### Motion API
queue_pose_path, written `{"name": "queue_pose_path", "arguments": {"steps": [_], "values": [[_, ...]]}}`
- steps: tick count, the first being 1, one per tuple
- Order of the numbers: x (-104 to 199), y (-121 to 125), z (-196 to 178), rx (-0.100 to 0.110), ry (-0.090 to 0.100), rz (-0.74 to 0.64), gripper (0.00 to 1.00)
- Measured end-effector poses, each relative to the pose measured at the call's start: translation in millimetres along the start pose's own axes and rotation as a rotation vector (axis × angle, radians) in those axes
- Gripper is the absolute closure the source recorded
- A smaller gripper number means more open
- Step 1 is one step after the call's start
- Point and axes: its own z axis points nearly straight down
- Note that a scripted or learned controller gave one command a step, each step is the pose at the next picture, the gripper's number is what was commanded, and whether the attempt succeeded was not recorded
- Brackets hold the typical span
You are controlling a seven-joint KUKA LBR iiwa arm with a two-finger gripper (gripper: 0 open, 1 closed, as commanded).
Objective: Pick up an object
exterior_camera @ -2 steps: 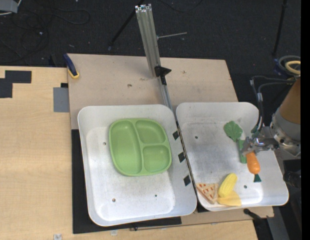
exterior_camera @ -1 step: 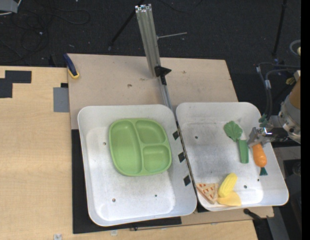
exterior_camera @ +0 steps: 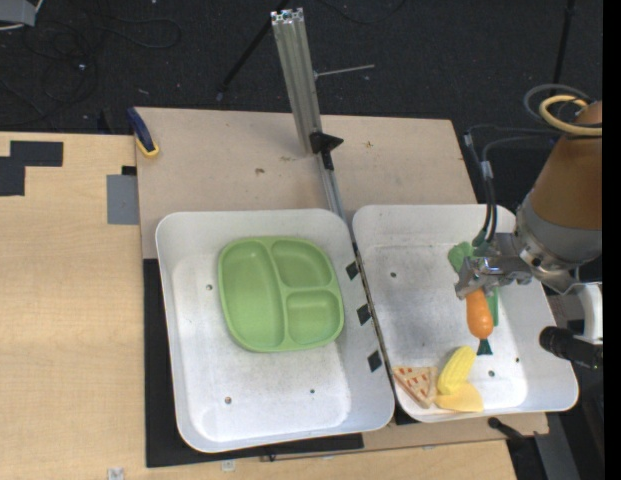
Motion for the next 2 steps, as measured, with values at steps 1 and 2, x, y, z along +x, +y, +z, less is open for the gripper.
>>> {"name": "queue_pose_path", "arguments": {"steps": [1, 2], "values": [[59, 4, -6, -0.001, 0.000, -0.001, 1.00], [115, 2, -12, 0.000, 0.000, -0.001, 1.00]]}}
